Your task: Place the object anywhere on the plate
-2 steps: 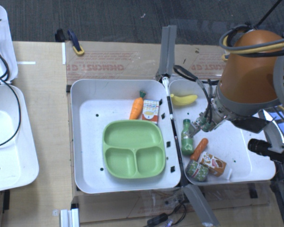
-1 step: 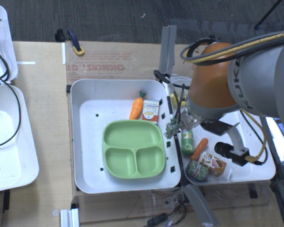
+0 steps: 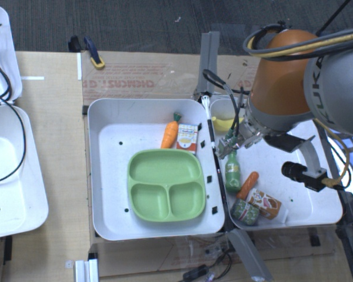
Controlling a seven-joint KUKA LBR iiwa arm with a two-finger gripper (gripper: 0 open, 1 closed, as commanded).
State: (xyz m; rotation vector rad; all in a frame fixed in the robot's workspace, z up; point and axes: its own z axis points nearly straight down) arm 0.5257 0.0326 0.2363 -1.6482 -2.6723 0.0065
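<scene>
Plate (image 3: 166, 185): green, three compartments, one long across the top and two smaller below; lies flat in the left bin (image 3: 106, 175), toward its front, with nothing on it.

Carrot (image 3: 170, 133): orange with a green top, lying in the left bin just behind the plate's far rim, tip pointing toward the plate.

Carton (image 3: 187, 137): small juice box with an orange-and-white print, just to the right of the carrot and touching or nearly touching it, also behind the plate.

Right bin (image 3: 317, 207): white, shallow, sharing a wall with the left bin. Contents along its left side, back to front: a yellow item (image 3: 223, 124) in a pale cup near the back corner, partly hidden by the arm; a green bottle (image 3: 232, 172), lying lengthwise close to the dividing wall; a second carrot (image 3: 247, 184), tilted, just right of the bottle; a dark green round item (image 3: 246, 212) at the front corner; a brown-and-red packet (image 3: 265, 204) beside it.

Arm (image 3: 288, 78): grey with an orange section, reaching in from the right over the back of the right bin, with cables looped above it.

Gripper (image 3: 228, 145): hanging low over the left edge of the right bin, right above the top end of the green bottle. Whether the fingers are open or closed cannot be told from this angle, nor whether they touch the bottle.

Desk (image 3: 53, 98): pale wood, carrying both bins; a blue-handled clamp (image 3: 92, 51) sits at its far edge.
</scene>
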